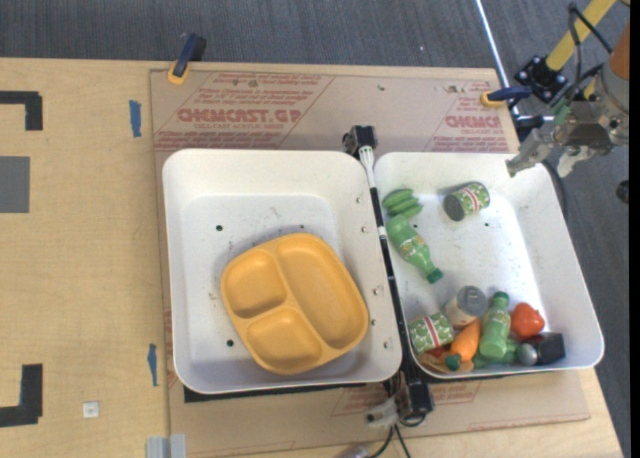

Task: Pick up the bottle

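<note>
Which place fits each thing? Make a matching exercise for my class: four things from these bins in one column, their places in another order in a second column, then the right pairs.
Things
1. yellow divided tray
2. green bottle
3. small can
4. gripper

Places
A. lying on its side near the right bin's far edge
B. above the right bin's far right corner
C. flat in the left bin
D. lying in the right bin beside the divider between the bins

Pairs: 1-C, 2-D, 3-A, 4-B
</note>
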{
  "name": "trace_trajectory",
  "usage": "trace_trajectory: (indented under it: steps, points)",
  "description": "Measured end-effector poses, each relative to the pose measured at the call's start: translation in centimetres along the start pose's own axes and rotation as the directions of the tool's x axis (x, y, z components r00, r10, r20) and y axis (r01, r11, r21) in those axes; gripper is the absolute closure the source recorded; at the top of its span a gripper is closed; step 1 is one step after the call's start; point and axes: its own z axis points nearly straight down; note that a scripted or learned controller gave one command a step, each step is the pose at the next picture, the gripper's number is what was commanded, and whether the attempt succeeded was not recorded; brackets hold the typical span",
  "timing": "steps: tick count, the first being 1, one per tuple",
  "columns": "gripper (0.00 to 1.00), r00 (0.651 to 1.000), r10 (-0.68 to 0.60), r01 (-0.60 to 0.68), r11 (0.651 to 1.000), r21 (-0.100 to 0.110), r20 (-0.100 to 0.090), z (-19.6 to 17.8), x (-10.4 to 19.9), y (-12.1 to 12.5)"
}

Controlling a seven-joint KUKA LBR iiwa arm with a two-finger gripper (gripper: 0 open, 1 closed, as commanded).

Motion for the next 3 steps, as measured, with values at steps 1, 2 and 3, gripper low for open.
trace_trajectory:
  steps: [1, 2, 3]
  points:
    - [0.0, 0.998, 0.062, -0.062, 0.998, -0.002, -0.005, 13.8, -0.4, -7.1]
    - [0.0, 0.999, 0.037, -0.037, 0.999, -0.012, 0.005, 14.6, 2.1, -13.8]
    - [1.0, 0.999, 0.041, -0.04, 0.999, -0.02, 0.014, 13.5, 1.6, -13.6]
